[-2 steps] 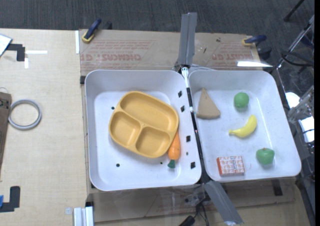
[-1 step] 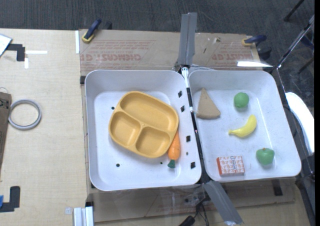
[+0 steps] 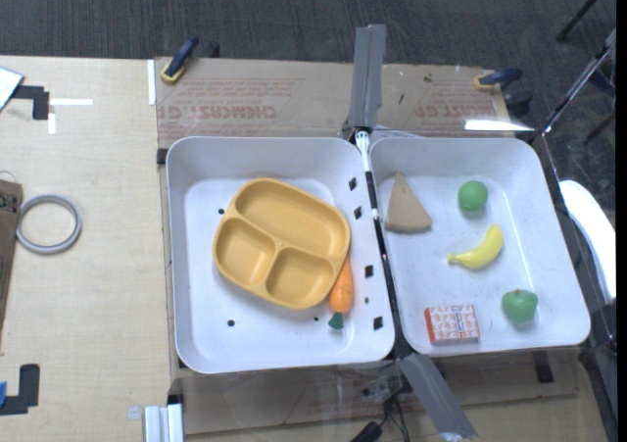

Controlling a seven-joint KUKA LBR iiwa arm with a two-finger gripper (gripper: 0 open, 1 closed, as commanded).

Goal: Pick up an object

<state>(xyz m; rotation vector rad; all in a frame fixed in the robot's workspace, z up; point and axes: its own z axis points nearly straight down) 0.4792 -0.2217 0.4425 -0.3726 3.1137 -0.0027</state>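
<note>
- Left bin [image 3: 186, 234] holds a yellow tray [image 3: 281, 242] with three compartments, lying a little askew near the middle.
- A carrot [image 3: 341, 289] lies just beside the tray's lower right edge, touching it or nearly so, green end toward the bin's front wall.
- Right bin [image 3: 549, 234] holds five things, all apart from one another.
- A tan wedge [image 3: 406, 207] lies at the bin's upper left, close to the wall shared with the left bin.
- A green ball [image 3: 472, 196] sits at the upper middle; a banana [image 3: 479, 250] lies below it, tilted.
- A green apple [image 3: 519, 306] sits at the lower right, near the wall.
- A small box [image 3: 452, 324], orange and white, lies flat near the front wall.
- On the bench [image 3: 88, 332], well left of the bins, lies a tape roll [image 3: 46, 222].
- Blue clamps [image 3: 180, 58] grip the cardboard behind the bins.
- The hand's state cannot be told.
</note>
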